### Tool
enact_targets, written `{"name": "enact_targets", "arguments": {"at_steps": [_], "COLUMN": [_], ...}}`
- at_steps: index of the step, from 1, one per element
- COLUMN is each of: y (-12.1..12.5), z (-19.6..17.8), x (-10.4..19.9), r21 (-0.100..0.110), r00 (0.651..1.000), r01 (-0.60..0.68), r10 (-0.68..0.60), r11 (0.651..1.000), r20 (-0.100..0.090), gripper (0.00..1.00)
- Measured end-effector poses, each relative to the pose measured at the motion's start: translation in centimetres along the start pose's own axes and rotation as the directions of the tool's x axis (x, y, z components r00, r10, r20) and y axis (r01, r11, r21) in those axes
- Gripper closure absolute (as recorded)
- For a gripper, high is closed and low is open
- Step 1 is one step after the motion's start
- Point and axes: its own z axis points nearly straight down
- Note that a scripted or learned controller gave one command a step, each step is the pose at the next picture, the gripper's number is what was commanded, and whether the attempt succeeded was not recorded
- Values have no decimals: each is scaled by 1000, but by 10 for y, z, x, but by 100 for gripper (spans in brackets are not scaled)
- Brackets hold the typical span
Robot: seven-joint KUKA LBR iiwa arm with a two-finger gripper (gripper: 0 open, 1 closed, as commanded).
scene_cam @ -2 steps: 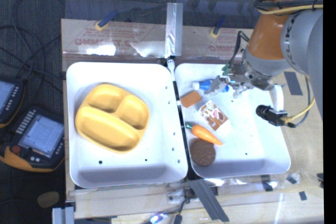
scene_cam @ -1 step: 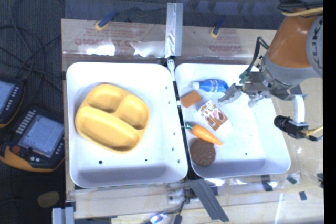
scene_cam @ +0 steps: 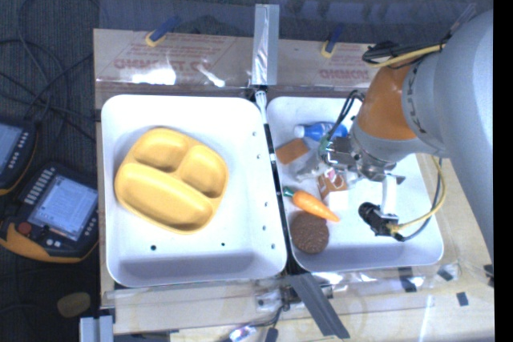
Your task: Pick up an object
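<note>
My gripper [scene_cam: 335, 164] is low in the right bin [scene_cam: 425, 248], near its middle, at the end of the grey arm with the orange band. Just below it lies a small brown and white box [scene_cam: 330, 186], touching or nearly touching the gripper. An orange carrot [scene_cam: 314, 205] lies to the box's lower left, with a round brown disc [scene_cam: 309, 232] in front of it. A tan block [scene_cam: 291, 150] sits left of the gripper. A blue and white bottle [scene_cam: 314, 130] lies behind it, partly hidden by the wrist.
The left bin [scene_cam: 128, 260] holds one big yellow lumpy shape [scene_cam: 170, 178]. A metal divider [scene_cam: 265, 36] stands at the back between the bins. Controllers and cables lie on the floor at the far left.
</note>
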Motion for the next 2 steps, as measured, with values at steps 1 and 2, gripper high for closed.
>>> {"name": "enact_targets", "arguments": {"at_steps": [1, 2], "y": [0, 45], "z": [-9, -89], "x": [0, 62], "r21": [2, 1], "r00": [1000, 995], "r01": [-1, -98], "r10": [1, 98], "r11": [1000, 995], "r20": [-1, 4], "gripper": [100, 100]}}
